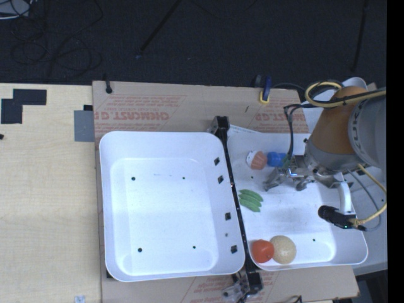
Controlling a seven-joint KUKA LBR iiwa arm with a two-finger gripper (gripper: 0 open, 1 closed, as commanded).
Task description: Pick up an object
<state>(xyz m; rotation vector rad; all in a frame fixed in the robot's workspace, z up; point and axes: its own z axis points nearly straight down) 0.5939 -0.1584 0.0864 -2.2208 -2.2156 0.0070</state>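
The metal end effector (287, 178) hangs low inside the right bin (315, 257), a smooth shallow white plastic tray; whether it is open or closed, I cannot tell. Just beside it, toward the far rim, lie a small blue block (275, 159) and an orange-and-white piece (257, 160). A ribbed green pod (250, 199) lies near its left. A red ball (262, 250) touches a beige ball (284, 249), well apart toward the near rim.

Two white bins side by side: left bin (120, 169), right bin (353, 254), black clips (221, 163) along the shared edge. Both sit on a cardboard sheet (164, 106) with mirrored print. Wood tabletop (44, 201) to the left, black and grey patches (82, 125) on it. Blue-yellow clamp (264, 88) on the cardboard's far edge. Dark floor (189, 30) with cables behind.
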